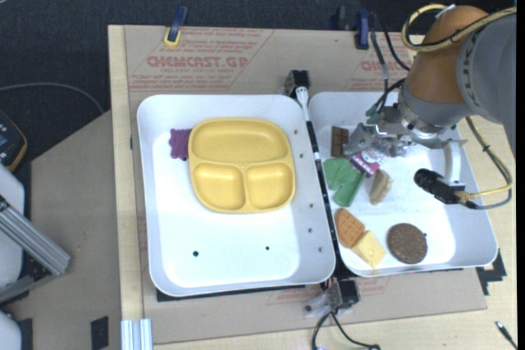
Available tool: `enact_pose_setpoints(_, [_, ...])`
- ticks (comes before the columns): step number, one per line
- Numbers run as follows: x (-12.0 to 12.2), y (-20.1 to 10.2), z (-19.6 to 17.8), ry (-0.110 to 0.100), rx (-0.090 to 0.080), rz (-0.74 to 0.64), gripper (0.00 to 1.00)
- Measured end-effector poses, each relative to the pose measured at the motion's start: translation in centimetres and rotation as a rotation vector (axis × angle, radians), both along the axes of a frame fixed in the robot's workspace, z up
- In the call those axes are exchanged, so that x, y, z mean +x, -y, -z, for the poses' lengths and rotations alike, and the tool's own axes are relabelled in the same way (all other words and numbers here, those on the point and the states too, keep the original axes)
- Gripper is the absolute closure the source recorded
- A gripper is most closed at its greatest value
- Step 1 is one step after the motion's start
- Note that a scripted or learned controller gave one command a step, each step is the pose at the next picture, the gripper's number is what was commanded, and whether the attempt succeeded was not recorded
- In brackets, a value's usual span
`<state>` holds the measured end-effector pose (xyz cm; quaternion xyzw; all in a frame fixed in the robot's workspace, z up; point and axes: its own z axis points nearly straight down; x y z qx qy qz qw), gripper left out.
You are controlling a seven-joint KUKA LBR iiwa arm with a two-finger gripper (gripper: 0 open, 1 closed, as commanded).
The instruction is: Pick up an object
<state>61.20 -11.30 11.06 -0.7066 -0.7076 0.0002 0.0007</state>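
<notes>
Several food toys (pixel 343 180) crowd right bin (pixel 469 246) beneath pincer (pixel 373 145).

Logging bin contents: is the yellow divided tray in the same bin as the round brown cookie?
No, the yellow tray lies in the left bin, the cookie in the right bin.

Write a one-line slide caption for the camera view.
KUKA arm's gripper lowered over toy food in the right bin, beside the left bin holding a yellow divided tray.

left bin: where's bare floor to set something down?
Bare floor: the near part of the left bin, below the yellow divided tray. A narrow strip runs left of the tray under the purple piece. The right bin is crowded.
</notes>
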Motion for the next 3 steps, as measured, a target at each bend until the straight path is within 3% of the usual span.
enact_pose_setpoints(1, [0.2, 0.0, 2.2, 0.002, -0.002, 0.001, 0.00])
enact_pose_setpoints(2, [0.5, 0.1, 0.9, 0.016, -0.005, 0.002, 1.00])
enact_pose_setpoints(3, [-0.3, 0.1, -3.4, 0.002, -0.001, 0.002, 1.00])
